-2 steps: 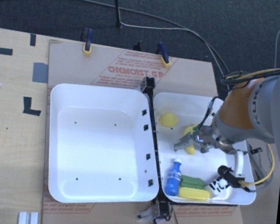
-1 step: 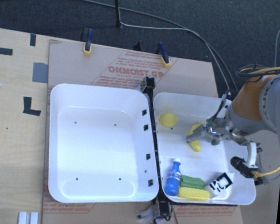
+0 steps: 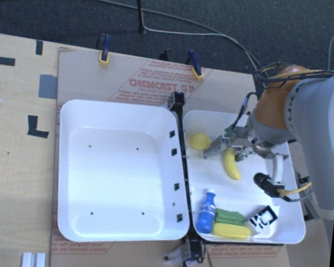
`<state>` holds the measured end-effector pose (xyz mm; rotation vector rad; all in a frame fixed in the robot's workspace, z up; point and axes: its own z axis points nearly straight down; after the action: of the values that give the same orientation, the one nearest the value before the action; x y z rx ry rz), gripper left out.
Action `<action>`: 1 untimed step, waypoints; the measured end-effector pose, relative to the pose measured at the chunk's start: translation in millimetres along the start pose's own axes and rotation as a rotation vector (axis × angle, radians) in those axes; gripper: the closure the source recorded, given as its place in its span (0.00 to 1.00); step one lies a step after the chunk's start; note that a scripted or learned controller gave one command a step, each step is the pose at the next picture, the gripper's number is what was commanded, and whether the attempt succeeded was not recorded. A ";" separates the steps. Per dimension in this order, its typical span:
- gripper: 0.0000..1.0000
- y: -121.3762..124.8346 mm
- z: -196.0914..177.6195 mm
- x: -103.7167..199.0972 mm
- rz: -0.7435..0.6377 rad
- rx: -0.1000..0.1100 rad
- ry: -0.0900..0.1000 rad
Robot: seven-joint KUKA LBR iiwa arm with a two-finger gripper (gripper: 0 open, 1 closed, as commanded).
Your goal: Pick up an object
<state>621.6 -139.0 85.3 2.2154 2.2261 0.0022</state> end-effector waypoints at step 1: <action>0.00 -10.8 -69.2 -17.1 0.005 -0.004 -0.002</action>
<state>610.8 -156.2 154.4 2.2180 2.2178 0.0046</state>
